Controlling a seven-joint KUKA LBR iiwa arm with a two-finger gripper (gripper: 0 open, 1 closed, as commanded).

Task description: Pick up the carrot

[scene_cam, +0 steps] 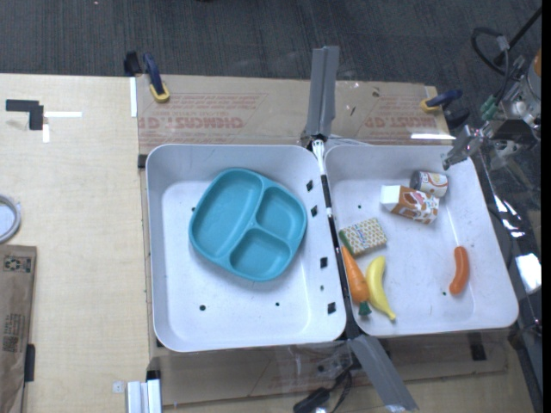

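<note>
The orange carrot (353, 275) lies along the left wall of the right bin (495, 312), its green end toward the front. A yellow banana (379, 288) lies right beside it, touching or nearly touching. My gripper (459, 151) hangs over the far right corner of the right bin, well away from the carrot, with nothing seen in it. The arm behind it leaves the view at the upper right.
In the right bin, a tan patterned block (363, 236) sits just behind the carrot. Further back are a white cube (391, 195), a small carton (417, 206) and a can (430, 181). An orange-red sausage (461, 270) lies at the right. A blue divided plate (248, 224) sits in the left bin (164, 317).
</note>
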